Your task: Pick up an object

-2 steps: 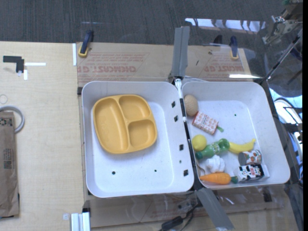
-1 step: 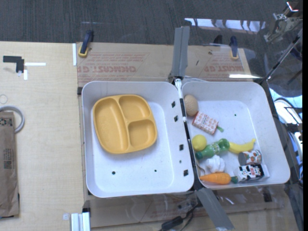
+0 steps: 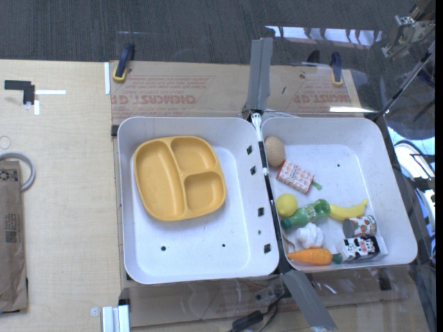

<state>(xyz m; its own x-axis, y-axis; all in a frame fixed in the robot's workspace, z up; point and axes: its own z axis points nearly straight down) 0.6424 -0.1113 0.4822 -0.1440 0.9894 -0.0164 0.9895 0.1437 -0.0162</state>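
The right bin (image 3: 370,147) holds several small toy items. A tan egg-shaped piece (image 3: 275,151) lies near its left wall, with a red snack box (image 3: 296,176) just below it. Further toward the front are a yellow lemon (image 3: 286,204), a green bottle-shaped toy (image 3: 309,214) and a yellow banana (image 3: 348,210). A white lumpy item (image 3: 308,236) and an orange carrot (image 3: 311,256) lie at the front, beside two small printed cartons (image 3: 360,225) (image 3: 360,247). In the left bin (image 3: 201,254) a yellow divided plate (image 3: 180,177) lies flat.
A brown paper bag (image 3: 10,234) lies at the far left of the bench. Cardboard (image 3: 173,92) lies behind the bins, held by two blue-and-yellow clamps (image 3: 124,61) (image 3: 336,68). A raised rim (image 3: 263,185) separates the bins. Cables and hardware (image 3: 415,26) crowd the top right corner.
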